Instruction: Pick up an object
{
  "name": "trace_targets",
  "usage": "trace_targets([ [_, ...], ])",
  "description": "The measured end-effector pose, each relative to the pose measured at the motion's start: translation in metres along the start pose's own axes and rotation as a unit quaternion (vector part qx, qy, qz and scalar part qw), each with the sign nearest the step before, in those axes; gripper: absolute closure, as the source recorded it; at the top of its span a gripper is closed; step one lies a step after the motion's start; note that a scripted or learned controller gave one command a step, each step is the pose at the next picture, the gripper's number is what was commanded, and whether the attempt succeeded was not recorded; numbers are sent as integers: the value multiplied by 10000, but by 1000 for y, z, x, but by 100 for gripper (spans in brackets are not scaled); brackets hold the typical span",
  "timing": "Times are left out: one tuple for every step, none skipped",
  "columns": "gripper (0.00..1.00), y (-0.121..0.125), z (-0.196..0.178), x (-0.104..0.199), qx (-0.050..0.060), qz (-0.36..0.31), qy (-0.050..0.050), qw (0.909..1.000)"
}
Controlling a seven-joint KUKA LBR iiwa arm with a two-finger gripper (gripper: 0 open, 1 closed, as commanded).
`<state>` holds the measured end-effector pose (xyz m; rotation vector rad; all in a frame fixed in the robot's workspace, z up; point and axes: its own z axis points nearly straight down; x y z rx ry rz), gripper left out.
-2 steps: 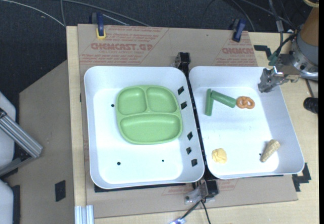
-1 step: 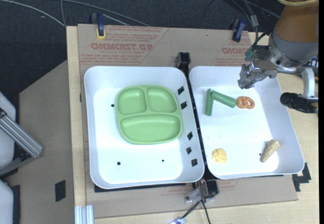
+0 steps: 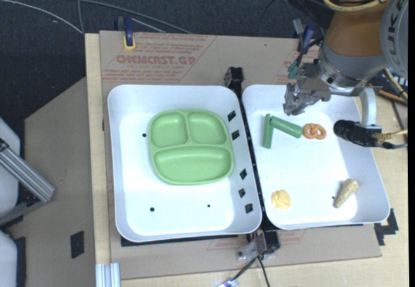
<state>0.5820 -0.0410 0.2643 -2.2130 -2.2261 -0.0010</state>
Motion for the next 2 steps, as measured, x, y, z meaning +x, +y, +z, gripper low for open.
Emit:
trace_targets([
  [100, 11, 6, 58, -10, -4, 0, 10000],
  [100, 13, 11, 110, -7, -1, -1, 10000],
])
